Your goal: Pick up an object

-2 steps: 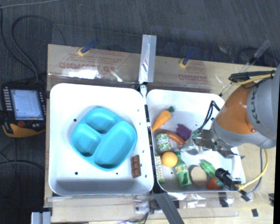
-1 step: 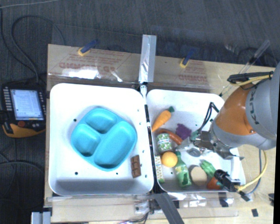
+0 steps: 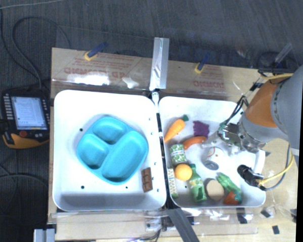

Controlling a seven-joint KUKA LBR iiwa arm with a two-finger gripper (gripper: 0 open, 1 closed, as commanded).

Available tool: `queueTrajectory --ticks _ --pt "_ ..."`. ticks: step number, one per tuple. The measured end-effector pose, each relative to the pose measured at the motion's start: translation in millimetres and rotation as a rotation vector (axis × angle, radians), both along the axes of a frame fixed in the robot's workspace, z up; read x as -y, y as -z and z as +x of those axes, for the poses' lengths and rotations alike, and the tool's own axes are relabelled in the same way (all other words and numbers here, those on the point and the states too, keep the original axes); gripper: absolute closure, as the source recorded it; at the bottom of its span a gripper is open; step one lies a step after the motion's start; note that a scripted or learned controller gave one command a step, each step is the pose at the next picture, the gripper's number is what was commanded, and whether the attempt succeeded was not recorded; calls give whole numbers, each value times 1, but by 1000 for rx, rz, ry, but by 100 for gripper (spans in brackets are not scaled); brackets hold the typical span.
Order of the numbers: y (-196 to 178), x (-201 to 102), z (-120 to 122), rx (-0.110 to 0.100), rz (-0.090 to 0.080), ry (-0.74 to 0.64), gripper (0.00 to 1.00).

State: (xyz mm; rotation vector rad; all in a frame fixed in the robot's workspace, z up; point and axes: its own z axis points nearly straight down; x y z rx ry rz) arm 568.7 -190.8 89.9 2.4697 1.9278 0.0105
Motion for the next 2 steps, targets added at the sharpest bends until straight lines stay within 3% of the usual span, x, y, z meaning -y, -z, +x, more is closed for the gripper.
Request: queueTrajectory --ticks 1,2 --pt "0 -24 -10 3 -2 239 0" --pt "-21 -27 -86 -16 4 60 0"
